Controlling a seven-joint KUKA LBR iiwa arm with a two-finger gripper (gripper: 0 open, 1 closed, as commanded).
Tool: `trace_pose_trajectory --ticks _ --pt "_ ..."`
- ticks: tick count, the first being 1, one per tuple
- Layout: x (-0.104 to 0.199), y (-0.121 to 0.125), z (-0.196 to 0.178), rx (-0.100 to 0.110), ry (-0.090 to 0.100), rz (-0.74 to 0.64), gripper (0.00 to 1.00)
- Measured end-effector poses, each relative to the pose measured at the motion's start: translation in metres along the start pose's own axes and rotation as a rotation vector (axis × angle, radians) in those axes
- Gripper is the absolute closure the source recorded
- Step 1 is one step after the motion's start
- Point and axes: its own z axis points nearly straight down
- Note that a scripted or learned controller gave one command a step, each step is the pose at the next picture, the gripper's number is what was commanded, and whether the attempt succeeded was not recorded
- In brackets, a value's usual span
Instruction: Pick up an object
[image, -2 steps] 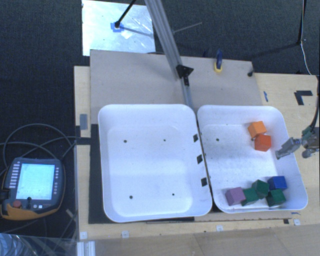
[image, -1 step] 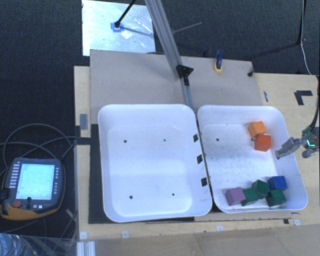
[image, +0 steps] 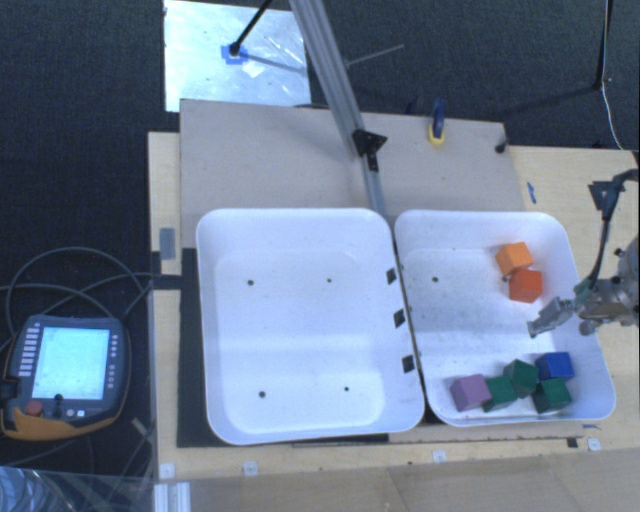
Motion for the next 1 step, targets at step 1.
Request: trace_pose_trajectory --ticks 1 --pt "0.0106 0.0009 0.0501 0.0 0.001 -0.001 0.0"
